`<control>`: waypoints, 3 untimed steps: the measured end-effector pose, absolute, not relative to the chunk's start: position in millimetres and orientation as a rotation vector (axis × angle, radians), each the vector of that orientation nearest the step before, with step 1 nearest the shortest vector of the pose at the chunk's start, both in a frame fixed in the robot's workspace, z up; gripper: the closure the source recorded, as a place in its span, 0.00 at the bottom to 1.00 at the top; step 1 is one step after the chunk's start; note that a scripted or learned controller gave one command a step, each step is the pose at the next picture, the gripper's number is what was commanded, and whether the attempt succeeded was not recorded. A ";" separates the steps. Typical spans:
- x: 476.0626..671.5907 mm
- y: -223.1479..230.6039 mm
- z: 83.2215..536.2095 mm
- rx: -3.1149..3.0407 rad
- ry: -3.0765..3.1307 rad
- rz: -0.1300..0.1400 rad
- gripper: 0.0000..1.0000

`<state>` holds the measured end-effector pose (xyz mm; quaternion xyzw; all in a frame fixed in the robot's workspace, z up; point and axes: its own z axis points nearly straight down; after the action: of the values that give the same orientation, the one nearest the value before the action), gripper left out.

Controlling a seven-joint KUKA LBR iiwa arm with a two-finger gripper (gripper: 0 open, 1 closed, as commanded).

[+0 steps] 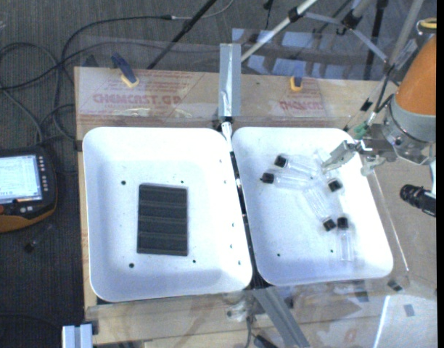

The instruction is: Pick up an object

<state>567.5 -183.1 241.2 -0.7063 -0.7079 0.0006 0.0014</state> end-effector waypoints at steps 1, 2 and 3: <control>600.6 -189.3 135.1 -2.236 -2.205 0.005 0.00; 643.4 -145.6 90.0 -2.166 -2.290 -0.004 0.00; 644.6 -145.0 101.1 -2.166 -2.294 -0.006 1.00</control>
<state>644.6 -145.0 101.1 -0.6865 -0.7271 -0.0018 -0.0069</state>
